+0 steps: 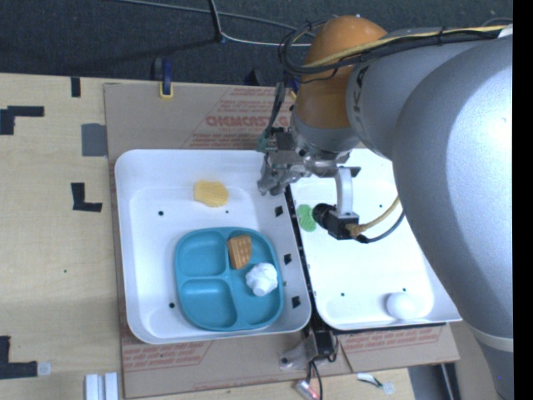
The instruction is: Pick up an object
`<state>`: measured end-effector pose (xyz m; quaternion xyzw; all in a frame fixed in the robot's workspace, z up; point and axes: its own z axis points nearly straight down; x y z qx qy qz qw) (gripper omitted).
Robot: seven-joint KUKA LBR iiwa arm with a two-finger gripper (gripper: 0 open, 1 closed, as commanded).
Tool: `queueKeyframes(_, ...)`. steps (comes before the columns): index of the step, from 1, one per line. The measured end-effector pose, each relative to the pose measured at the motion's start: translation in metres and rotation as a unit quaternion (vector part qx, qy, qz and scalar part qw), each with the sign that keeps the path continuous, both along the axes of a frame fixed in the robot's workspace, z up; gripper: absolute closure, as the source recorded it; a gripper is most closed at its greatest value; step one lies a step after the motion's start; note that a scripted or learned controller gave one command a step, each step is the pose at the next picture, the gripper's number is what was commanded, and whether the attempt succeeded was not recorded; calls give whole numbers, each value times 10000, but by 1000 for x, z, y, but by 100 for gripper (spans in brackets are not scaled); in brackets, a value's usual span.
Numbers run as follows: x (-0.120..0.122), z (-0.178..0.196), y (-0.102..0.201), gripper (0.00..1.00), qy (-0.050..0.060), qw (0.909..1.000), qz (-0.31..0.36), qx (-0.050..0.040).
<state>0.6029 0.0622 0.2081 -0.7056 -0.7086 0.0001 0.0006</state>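
My gripper (272, 182) hangs over the upper end of the divide between the two bins, at the top right corner of the left bin (132, 248). A yellow lump (211, 193) lies in that bin, to the left of the gripper. Below it sits a blue divided plate (200, 302) holding a brown ridged piece (240, 251) and a white crumpled thing (261, 279). A green object (306, 217) lies in the right bin (375, 265), just below and right of the gripper, partly hidden by the wrist. Nothing shows in the gripper.
A white ball (405, 305) rests near the right bin's front corner. The big grey arm (450, 140) covers the right side of that bin. Cardboard (216, 119) lies under both bins, and cables (366, 227) hang off the wrist.
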Motion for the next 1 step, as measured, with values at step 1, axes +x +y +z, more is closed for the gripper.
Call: queueKeyframes(1,38,1,40,100,-6,10000,-4,-1)
